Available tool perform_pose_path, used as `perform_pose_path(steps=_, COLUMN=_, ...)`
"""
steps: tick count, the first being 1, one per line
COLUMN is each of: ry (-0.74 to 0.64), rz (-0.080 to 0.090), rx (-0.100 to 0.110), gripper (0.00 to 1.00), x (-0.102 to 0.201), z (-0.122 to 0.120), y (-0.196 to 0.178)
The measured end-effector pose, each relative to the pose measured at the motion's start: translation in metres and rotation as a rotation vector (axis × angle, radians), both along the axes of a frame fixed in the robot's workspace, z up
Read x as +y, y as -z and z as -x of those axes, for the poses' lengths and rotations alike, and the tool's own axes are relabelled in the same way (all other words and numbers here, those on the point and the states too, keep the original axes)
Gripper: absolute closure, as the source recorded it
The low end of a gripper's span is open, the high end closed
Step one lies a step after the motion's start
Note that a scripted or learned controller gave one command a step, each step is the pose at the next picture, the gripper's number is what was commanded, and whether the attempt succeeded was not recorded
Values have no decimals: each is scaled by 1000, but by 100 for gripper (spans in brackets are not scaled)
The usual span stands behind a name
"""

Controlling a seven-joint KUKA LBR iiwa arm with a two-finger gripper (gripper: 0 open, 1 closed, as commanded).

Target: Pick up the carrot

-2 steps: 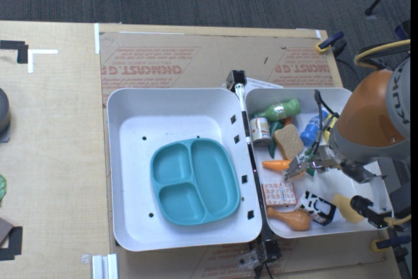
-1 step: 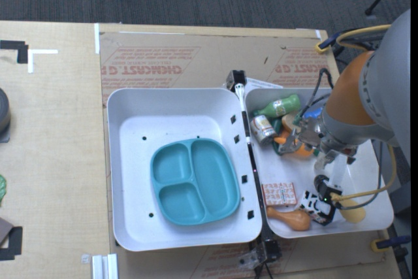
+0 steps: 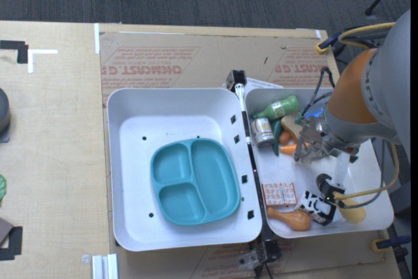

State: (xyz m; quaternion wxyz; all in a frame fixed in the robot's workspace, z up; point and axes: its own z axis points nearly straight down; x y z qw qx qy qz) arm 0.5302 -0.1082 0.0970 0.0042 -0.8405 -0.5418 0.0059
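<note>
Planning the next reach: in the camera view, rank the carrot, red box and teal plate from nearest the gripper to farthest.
From the gripper:
1. Carrot, just left of it, right bin.
2. Red box, below-left, same bin.
3. Teal plate, left bin.

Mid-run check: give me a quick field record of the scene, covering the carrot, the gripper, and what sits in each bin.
carrot: right bin, beside the can, partly behind the gripper
gripper: low over the right bin, next to the carrot; grasp not visible
left bin: holds a teal divided plate
right bin: green bottle, can, small red-patterned box, orange gourd-shaped toy
</note>
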Motion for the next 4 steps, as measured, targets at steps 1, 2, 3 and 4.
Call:
perform_pose_path(steps=1, ry=0, rz=0, rx=0, gripper=0, x=0, z=0, y=0)
perform_pose_path(steps=2, ry=-4, rz=0, rx=4, gripper=100, x=0, z=0, y=-8)
perform_pose_path(steps=3, ry=-4, rz=0, rx=4, gripper=0, x=0, z=0, y=-7)
perform_pose_path(steps=4, ry=147, rz=2, rx=-9, gripper=0, x=-67, z=-28, y=7)
